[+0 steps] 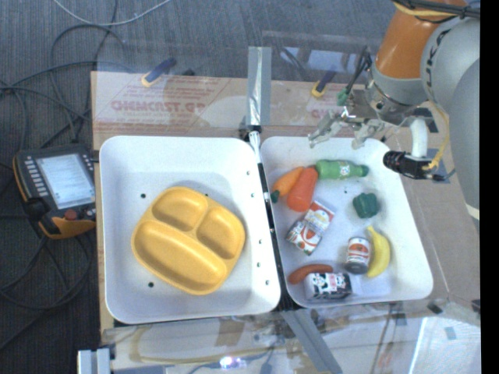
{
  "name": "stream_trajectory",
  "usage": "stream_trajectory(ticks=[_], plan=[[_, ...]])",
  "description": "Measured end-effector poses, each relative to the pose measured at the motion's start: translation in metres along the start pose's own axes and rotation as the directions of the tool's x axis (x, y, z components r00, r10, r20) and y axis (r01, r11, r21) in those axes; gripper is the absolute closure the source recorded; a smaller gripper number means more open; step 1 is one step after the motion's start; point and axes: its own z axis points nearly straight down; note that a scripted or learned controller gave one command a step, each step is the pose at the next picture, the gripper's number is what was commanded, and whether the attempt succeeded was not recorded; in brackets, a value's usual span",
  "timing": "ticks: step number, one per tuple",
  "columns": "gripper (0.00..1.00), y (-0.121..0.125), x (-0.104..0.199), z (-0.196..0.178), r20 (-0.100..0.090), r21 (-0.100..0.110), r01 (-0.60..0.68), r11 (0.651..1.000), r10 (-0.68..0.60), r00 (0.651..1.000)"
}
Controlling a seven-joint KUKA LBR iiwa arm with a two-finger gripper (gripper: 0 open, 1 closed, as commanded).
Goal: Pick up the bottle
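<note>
The green bottle (341, 169) lies on its side near the back of the right bin (417, 244), its cap pointing right. My gripper (336, 137) hangs above the bin's back rim, just behind the bottle and apart from it. Its fingers are spread open with nothing between them. The grey arm with its orange band (411, 33) comes in from the upper right.
Beside the bottle lie an orange carrot-like piece (301, 188), a green pepper (365, 204), a small carton (309, 227), a can (357, 254), a banana (379, 251), a sausage (309, 272) and a black-and-white can (327, 285). A yellow divided tray (189, 239) sits in the left bin (125, 162).
</note>
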Motion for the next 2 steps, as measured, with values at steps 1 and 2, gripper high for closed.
stream_trajectory(ticks=[1,2], plan=[[0.0,-0.025,-0.077,-0.001,0.004,0.0,0.191,0.982,-0.191,0.982],[0.0,-0.006,-0.1,0.095,0.001,-0.002,0.095,0.995,-0.095,0.995]])
